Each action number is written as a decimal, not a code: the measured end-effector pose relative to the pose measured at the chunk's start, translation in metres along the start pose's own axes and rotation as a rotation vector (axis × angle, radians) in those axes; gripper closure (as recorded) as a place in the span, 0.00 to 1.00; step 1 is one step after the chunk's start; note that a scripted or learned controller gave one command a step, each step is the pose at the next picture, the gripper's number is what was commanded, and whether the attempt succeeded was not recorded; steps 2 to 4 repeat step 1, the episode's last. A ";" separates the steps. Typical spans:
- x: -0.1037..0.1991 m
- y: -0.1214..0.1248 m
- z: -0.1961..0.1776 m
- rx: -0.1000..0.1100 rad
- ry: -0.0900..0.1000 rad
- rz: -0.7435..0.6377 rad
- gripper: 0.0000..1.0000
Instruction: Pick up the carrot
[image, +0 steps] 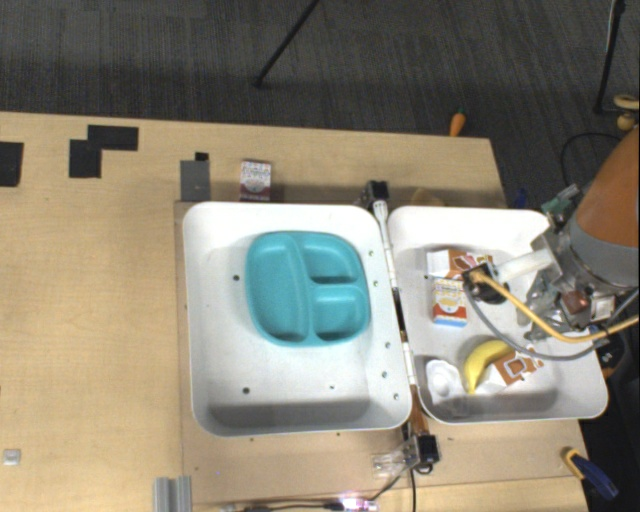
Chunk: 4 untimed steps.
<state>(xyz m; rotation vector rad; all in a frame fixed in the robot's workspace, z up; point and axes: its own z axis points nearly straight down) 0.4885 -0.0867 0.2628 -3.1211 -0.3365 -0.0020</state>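
Note:
My gripper (556, 300) hangs over the right side of the right bin (500, 228), below the grey wrist and its orange band. A yellow cable and a grey hose loop across in front of it. A small orange-brown item (470, 268) lies at the back of that bin, left of the gripper; I cannot tell whether it is the carrot. A banana (483, 360) lies near the bin's front, below and left of the gripper.
A white, orange and blue carton (450, 301) stands in the middle of the right bin. A white cup (443, 378) and a brown-and-white packet (516, 368) flank the banana. The left bin (215, 330) holds a teal divided plate (262, 300).

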 end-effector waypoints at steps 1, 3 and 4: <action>-0.003 0.055 -0.007 -0.003 -0.001 0.010 1.00; -0.003 0.055 -0.007 -0.003 -0.001 0.010 1.00; -0.003 0.055 -0.007 -0.003 -0.001 0.010 1.00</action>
